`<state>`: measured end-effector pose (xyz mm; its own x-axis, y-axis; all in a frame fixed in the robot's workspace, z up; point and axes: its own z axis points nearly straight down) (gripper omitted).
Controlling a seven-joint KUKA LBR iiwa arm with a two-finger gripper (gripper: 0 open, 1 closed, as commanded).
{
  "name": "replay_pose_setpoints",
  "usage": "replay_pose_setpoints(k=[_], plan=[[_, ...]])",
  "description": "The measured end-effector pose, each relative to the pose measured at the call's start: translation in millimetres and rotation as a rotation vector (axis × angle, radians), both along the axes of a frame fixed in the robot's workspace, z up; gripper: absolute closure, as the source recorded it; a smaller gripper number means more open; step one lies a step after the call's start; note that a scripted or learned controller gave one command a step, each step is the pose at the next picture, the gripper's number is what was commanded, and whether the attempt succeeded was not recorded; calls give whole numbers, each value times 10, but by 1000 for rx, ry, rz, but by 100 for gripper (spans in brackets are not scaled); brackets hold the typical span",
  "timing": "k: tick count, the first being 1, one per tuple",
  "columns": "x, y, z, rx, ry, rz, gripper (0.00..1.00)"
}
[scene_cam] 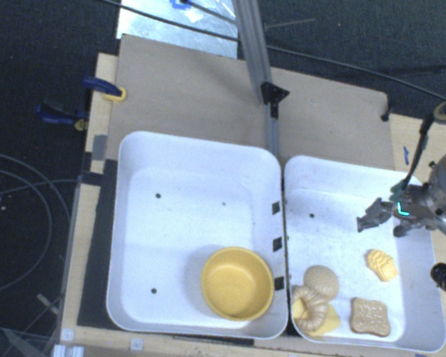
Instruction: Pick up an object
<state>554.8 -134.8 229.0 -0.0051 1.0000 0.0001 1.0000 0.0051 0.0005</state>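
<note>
Now we see the gripper [385, 219] hanging over the right bin [349, 186] near its right edge, its jaws apart and holding nothing. Below it lie a small yellow pastry [381, 264], a waffle [370, 317] and a heap of bread pieces [316, 297] along the near edge. A yellow bowl [238, 283] sits in the left bin [166, 164], at its near right corner.

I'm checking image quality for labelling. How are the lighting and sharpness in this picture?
Camera view: even, soft lighting; the white bins look bright with faint shadows; the yellow bowl is fairly sharp; the gripper at right is slightly blurred.
</note>
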Motion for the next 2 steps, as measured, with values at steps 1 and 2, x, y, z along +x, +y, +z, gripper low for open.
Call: replay_pose_setpoints(k=[1,2], plan=[[3,0,4,0,-1,0,0],[68,6,-598,0,2,-3,0]])
